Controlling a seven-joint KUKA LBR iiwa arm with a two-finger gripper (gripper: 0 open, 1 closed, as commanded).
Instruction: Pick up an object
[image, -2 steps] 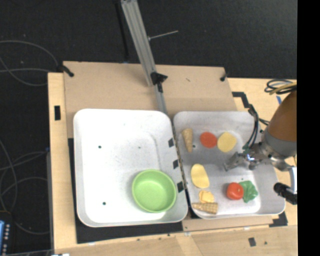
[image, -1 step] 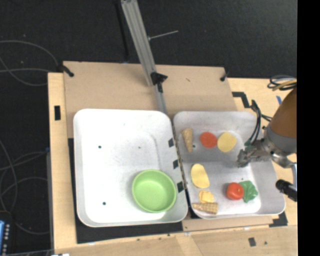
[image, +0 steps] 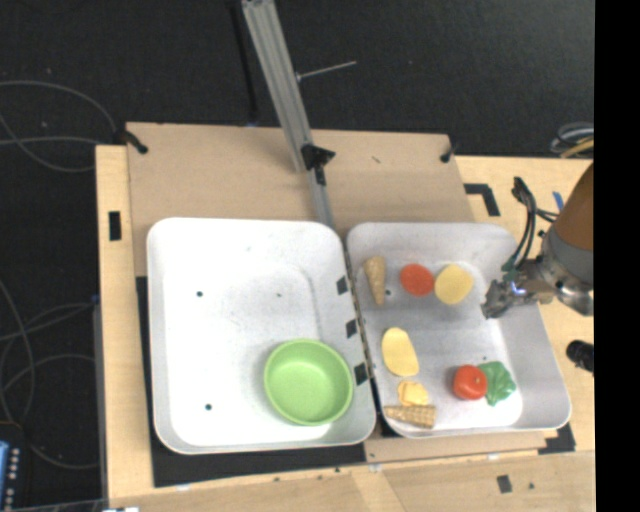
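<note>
- Counting bins: two white ones side by side on the worktop (image: 420, 480), left bin (image: 200, 270) and right bin (image: 520, 400).
- Left bin: one green bowl (image: 308, 381), upright, near the front right corner.
- Right bin, seven small items:
  - one red ball (image: 417, 280) and one pale yellow round piece (image: 454, 283), just beside each other toward the back.
  - one tan cone (image: 375, 279) by the left wall, toward the back.
  - one yellow oval piece (image: 400, 351) mid-bin, left side.
  - one small yellow chunk (image: 412, 393) just below it.
  - one waffle-patterned cone (image: 411, 414) lying on its side at the front edge.
  - one red tomato with green leaves (image: 479, 382) at the front right.
- Hand (image: 497, 300) sits low at the right bin's right side, near the pale yellow round piece but apart from it; nothing seen between the fingers. Can't tell if they are apart or together, too small and dark.
- Worktop is light wood, with a brown board (image: 220, 175) under the bins.
- One grey metal pole (image: 285, 90) slants up from the back of the board.
- Floor (image: 120, 60) is dark, thin cables (image: 40, 110) looping on the left.
</note>
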